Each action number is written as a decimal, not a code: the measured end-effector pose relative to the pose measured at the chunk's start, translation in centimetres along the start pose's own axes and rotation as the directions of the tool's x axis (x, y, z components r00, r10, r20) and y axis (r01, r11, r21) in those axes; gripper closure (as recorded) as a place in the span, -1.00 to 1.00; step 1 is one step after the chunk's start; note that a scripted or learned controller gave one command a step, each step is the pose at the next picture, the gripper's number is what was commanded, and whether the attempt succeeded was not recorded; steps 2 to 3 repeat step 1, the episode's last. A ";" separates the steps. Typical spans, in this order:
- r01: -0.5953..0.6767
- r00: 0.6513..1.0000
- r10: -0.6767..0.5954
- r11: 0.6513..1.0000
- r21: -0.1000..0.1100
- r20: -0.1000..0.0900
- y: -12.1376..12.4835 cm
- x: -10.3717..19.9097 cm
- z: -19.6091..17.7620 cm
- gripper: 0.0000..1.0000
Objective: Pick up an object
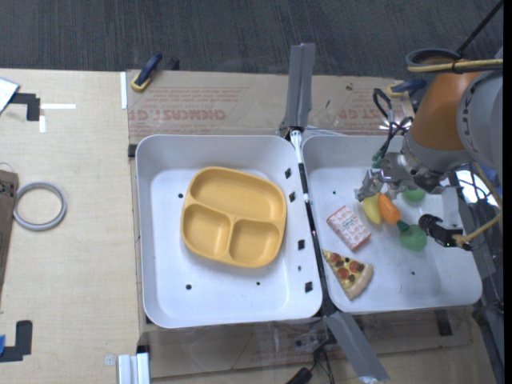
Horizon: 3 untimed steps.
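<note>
Cardboard-topped bench, dark carpet behind; two white bins side by side, a roll of tape (38,206) lying loose on the left of the bench. Left bin (152,238) carries a yellow divided plate (234,216), sitting flat near its centre, likely a drop-off spot.

Right bin (448,282) holds the pickable things: a small red-and-white packet (348,227), a toy pizza slice (348,272) near the front wall, and a cluster of toy food, yellow piece (370,209) touching an orange piece (388,208), with green pieces (413,238) just beside.

Gripper (376,184) sits low over that cluster, arm (440,118) reaching in from the right. Whether the fingers are spread or closed, cannot tell; cables and wrist crowd the spot. Nothing seen held. Judgement: aiming at the yellow or orange piece; tight clustering risks a nudge instead of a grasp.
</note>
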<state>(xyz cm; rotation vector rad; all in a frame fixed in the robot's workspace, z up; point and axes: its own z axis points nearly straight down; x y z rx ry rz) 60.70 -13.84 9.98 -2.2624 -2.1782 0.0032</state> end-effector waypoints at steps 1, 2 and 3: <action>-0.014 1.000 0.014 1.000 -0.002 0.001 -1.3 1.0 -9.6 1.00; -0.014 1.000 0.014 1.000 -0.002 0.001 -1.3 1.0 -9.6 1.00; -0.014 1.000 0.014 1.000 -0.002 0.001 -1.3 1.0 -9.6 1.00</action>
